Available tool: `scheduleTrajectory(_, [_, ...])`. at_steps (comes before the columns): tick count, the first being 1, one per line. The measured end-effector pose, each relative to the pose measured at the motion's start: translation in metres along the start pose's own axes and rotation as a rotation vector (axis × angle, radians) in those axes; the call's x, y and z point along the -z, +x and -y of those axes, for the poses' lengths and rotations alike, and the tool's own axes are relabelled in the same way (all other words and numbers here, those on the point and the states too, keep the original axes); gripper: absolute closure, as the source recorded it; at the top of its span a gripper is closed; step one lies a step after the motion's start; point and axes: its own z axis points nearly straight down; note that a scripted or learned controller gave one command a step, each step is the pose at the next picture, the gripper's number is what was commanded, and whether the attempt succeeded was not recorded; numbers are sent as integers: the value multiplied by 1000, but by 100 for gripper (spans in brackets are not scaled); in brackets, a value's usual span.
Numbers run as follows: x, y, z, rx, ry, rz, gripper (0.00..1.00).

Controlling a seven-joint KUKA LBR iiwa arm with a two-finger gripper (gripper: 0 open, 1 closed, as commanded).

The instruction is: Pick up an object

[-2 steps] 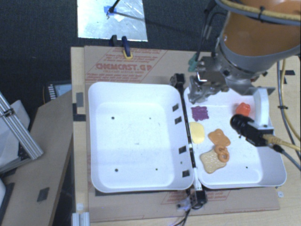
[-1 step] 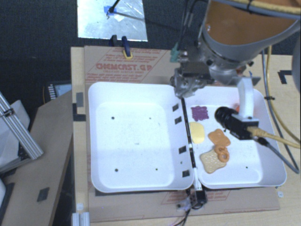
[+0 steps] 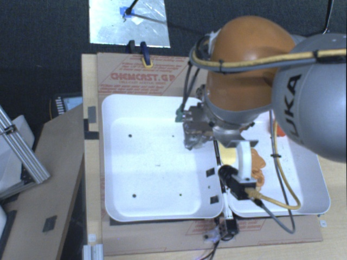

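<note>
My gripper (image 3: 193, 135) hangs over the right edge of the left white bin (image 3: 122, 161), close to the divide between the two bins. The big grey and orange arm covers most of the right bin (image 3: 314, 191). In the right bin an orange object (image 3: 258, 167) peeks out from under the wrist, with a yellow flat piece (image 3: 228, 156) just to its left. A small red bit (image 3: 275, 129) shows at the arm's edge further back. I see nothing between the gripper and the bin floor beneath it.
Both bins rest on a cardboard sheet (image 3: 141, 75) with red print. A shiny foil square (image 3: 130, 15) lies behind it. A yellow cable (image 3: 282, 196) loops over the right bin's front. A metal rail (image 3: 21, 150) stands at the far left.
</note>
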Motion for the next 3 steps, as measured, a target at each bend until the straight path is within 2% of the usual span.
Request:
scheduleTrajectory(1, [2,13,-1,4,-13,-5,100])
scheduleTrajectory(2, [-5,8,-2,1,-14,-5,100])
scheduleTrajectory(3, [-36,-71,-2,-5,-12,-3,100])
